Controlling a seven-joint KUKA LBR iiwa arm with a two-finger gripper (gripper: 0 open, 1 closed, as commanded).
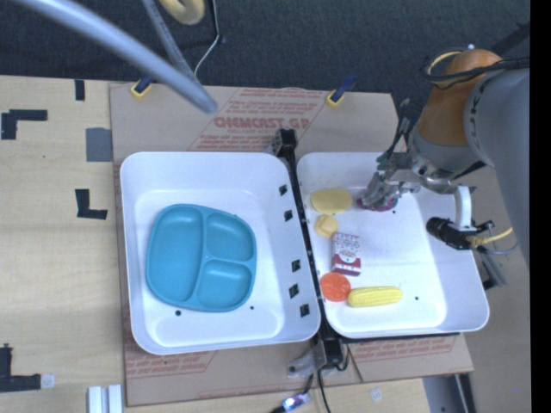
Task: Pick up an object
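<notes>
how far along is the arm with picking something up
Done: the claw is down in the right bin, at a purplish item beside the yellow piece. In hand: a grip can't be confirmed. Left: lifting it; corn and carton lie untouched.

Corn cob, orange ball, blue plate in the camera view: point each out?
corn cob point(374, 297), camera view, middle of the yellow cob.
orange ball point(336, 287), camera view, centre of its top.
blue plate point(201, 257), camera view, ridge where its compartments meet.
</notes>
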